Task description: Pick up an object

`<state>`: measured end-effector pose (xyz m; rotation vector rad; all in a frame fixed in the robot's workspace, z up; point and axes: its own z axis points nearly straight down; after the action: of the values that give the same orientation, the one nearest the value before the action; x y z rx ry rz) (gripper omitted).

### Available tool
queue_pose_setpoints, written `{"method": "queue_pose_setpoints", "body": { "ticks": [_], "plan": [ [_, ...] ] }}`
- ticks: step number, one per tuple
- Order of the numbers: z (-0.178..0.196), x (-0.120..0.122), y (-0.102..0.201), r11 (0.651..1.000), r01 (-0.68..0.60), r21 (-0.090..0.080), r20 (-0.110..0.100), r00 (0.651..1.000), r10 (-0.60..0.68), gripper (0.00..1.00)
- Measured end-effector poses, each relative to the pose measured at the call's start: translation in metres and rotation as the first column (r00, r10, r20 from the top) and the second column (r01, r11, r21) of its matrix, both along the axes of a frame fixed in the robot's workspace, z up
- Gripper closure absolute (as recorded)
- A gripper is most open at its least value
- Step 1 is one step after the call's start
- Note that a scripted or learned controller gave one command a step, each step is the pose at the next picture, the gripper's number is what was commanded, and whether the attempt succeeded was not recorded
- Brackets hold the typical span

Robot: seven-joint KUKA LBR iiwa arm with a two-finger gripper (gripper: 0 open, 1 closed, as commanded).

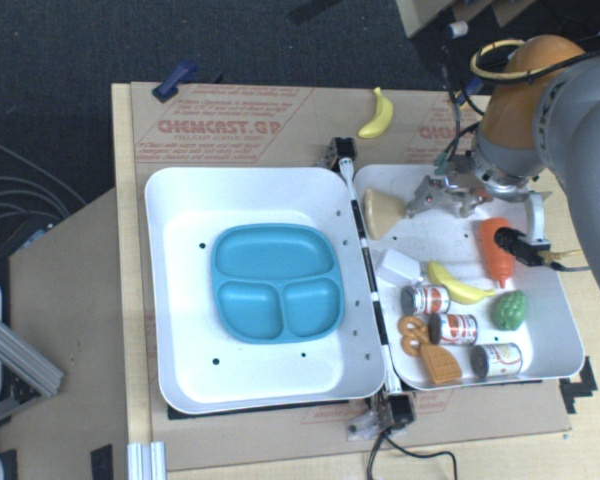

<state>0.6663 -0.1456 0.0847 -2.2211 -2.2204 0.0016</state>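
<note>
While hanging low over the right bin's (570, 353) far end, gripper (446, 194), finger state impossible to tell. Nearest: cream wedge (381, 211). Farther off: carrot (496, 251), banana (458, 285), cans (426, 299), broccoli (509, 309).

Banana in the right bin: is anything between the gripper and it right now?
Nothing visible blocks it. The gripper sits over the far part of the right bin, and bare bin floor lies between it and the banana. A carrot lies just right of that line, and a small white block just left.
</note>
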Motion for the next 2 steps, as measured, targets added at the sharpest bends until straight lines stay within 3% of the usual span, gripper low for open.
{"method": "queue_pose_setpoints", "body": {
  "ticks": [1, 2],
  "plan": [
    [0.0, -0.012, -0.008, 1.0, 0.0, 0.0, -0.001, 1.0, 0.0, 0.0],
    [0.0, 0.001, -0.01, 1.0, -0.002, -0.001, 0.004, 1.0, 0.002, 0.0]
  ]
}}
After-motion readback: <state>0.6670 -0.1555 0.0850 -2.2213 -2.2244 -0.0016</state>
